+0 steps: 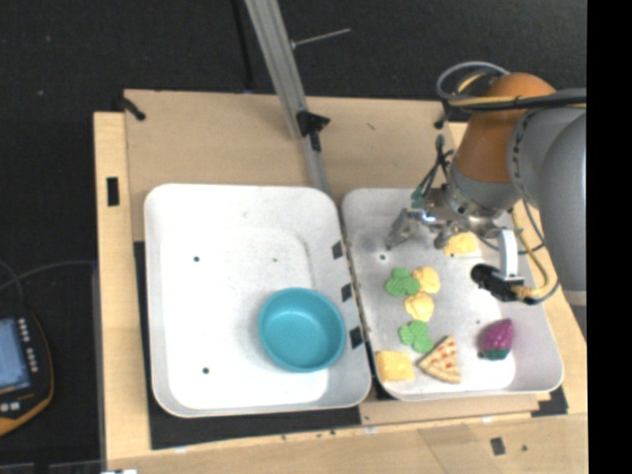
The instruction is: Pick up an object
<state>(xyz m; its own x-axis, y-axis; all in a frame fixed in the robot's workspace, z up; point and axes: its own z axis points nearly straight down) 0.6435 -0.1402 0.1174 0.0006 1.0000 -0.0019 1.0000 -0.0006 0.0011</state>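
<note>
**Arm low over the right bin, nothing lifted yet**

While the near edge of the table [247, 442] lies bare, the first things met going back from it are the toys at the front of the right bin [538, 378]: a pizza slice [440, 359], a yellow block [395, 366] just left of it, and a purple piece [496, 338] toward the right wall. Behind these sit a green leafy piece [416, 336], a pale yellow piece [420, 307], and then a second green piece [401, 284] touching another yellow one [428, 280]. In the left bin [197, 235] a blue bowl [301, 329] rests toward the front right corner, well apart from the arm.

Farther back, the gripper [427, 221] hangs over the rear of the right bin, with a yellow piece [460, 244] just beside it to the right. That piece looks the likeliest target, yet it appears to lie on the bin floor beside the tool, not inside it. As a judgement, the pick is at the approach or early grasp stage: no object is raised, and closing and lifting remain.

How far the jaws stand apart cannot be told; the wrist, cables and dark fittings crowd that spot. The arm's grey body and orange band [494, 131] also cover the bin's rear right corner, so anything lying there is hidden. A slanted metal pole [281, 67] rises beyond the bins.
</note>
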